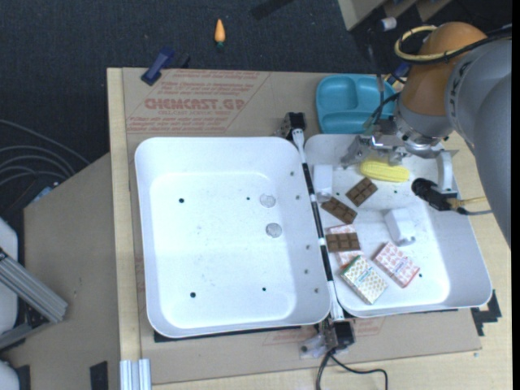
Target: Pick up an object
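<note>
Patterned packet front of right bin; arm over banana

Robotics lab, white bins, loose cables

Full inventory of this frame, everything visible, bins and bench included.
bins: 2, white, side by side on the bench
round discs: 2, pale grey, left bin, right of centre
chocolate bars: 3, brown, right bin, left half
banana: 1, yellow, right bin, far end under the gripper
white block: 1, white, right bin, middle
patterned packets: 2, pink and multicolour, right bin, near end
divided tray: 1, blue, bench, behind the right bin
clip: 1, blue, bench's far left edge
small cone: 1, orange, floor beyond the bench
cables: several, grey, floor at left
arm: 1, grey with orange band, from right
gripper: 1, metal, above the banana
</note>
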{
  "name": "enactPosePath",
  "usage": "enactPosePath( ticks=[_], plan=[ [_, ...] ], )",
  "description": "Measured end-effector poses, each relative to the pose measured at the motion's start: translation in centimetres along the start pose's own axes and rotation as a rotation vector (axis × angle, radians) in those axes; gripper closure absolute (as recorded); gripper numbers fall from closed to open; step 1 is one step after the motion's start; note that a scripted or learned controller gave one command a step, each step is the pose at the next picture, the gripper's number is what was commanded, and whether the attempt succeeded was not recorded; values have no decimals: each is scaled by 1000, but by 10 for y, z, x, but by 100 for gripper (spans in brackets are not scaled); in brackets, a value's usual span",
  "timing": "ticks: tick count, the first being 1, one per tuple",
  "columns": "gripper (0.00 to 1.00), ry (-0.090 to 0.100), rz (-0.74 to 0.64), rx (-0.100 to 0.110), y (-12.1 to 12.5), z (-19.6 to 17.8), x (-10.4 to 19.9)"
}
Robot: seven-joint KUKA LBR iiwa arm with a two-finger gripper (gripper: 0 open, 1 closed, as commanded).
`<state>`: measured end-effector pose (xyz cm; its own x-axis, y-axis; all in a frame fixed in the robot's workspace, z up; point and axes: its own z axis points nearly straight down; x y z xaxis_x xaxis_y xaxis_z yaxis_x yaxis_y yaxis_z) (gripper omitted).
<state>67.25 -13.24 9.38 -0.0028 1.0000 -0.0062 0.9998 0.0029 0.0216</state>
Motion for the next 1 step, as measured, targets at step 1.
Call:
enactPosePath(
  ticks=[1],
  plan=[
    [100, 2, 1, 6, -1, -8, 0]
  ],
)
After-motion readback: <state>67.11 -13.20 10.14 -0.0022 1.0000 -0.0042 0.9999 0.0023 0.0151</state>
